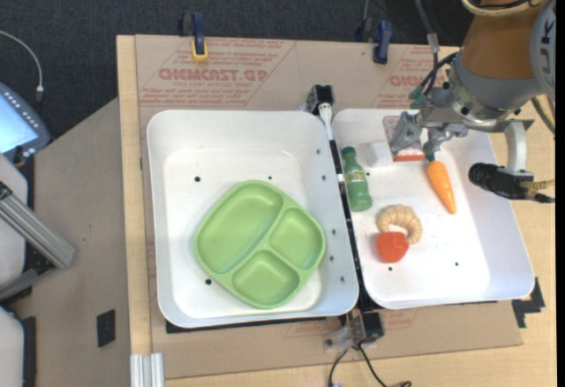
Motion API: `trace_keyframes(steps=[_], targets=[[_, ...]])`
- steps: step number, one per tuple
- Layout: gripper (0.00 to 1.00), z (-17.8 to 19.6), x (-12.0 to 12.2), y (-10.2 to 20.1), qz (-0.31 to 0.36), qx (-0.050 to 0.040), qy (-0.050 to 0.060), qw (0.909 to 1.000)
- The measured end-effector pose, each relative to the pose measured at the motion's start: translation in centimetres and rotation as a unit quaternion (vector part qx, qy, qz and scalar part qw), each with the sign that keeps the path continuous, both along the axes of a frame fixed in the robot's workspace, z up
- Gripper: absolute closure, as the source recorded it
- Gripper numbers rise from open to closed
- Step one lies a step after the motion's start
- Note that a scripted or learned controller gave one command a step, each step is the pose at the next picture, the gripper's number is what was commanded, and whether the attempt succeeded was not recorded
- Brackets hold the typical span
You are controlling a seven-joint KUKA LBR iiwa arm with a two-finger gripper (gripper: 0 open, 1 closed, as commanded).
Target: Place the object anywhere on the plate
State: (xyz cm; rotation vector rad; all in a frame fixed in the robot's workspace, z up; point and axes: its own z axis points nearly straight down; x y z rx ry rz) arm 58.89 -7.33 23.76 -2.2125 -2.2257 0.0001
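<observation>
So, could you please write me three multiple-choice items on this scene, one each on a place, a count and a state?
1. Where does the green plate lie?
A. left bin
B. right bin
C. on the cardboard

2. How many compartments does the plate have?
A. two
B. three
C. four

3. How does the green bottle rest?
A. upright
B. lying flat
C. on the plate

Answers:
1 A, it sits inside the left bin.
2 B, its ridges mark off three sections.
3 B, it lies lengthwise in the right bin, along the wall nearest the plate.
</observation>
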Motion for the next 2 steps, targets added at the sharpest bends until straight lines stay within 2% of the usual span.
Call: trace_keyframes(steps=[1, 2], targets=[[1.0, -0.9, 0.7, 5.1, 0.0, 0.0, 0.0, 1.0], [1.0, -0.6, 3.3, 10.9, 0.0, 0.0, -0.003, 1.0]])
